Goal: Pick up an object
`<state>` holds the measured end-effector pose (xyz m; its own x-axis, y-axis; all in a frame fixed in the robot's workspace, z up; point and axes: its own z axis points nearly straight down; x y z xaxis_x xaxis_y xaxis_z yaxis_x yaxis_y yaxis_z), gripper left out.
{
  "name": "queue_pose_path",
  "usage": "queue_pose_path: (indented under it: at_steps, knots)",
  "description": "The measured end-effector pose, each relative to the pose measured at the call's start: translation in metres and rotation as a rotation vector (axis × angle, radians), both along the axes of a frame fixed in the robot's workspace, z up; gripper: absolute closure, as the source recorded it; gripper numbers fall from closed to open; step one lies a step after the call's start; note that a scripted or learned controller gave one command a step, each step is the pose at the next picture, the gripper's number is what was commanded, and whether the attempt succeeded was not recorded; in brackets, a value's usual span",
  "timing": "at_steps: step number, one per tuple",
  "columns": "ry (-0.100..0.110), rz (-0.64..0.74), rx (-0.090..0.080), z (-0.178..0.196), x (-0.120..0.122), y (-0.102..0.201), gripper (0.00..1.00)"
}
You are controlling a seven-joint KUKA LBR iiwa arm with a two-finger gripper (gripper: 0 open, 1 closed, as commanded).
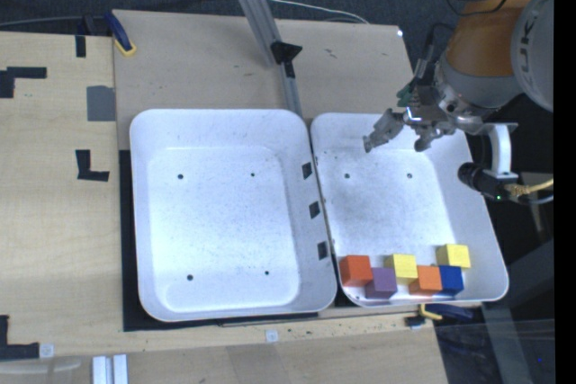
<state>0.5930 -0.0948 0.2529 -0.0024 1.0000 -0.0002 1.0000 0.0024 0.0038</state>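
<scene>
The gripper (398, 136) hangs over the far end of the right bin (387, 193) with fingers spread open and holding nothing, well apart from the coloured blocks (405, 272) clustered at the near edge.

Arm (504, 31): a rounded orange band is seen above the wrist, with a grey housing alongside bearing part of a dark lettered marking. Thin black cables are looped over the orange section. Tool (400, 132): dark grey metal with lighter silver fittings. A white bracket and a black cylindrical part are mounted just beside it.
</scene>
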Motion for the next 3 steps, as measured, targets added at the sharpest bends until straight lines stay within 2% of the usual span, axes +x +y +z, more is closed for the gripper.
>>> queue_pose_path:
  at_steps: [1,2,3]
  knots:
    - [0.013,-0.005,-0.001,-0.075,-0.015,-0.035,0.00]
    - [0.008,-0.001,-0.001,-0.158,0.078,-0.086,0.00]
    - [0.007,0.003,0.002,-0.158,0.056,-0.027,0.00]
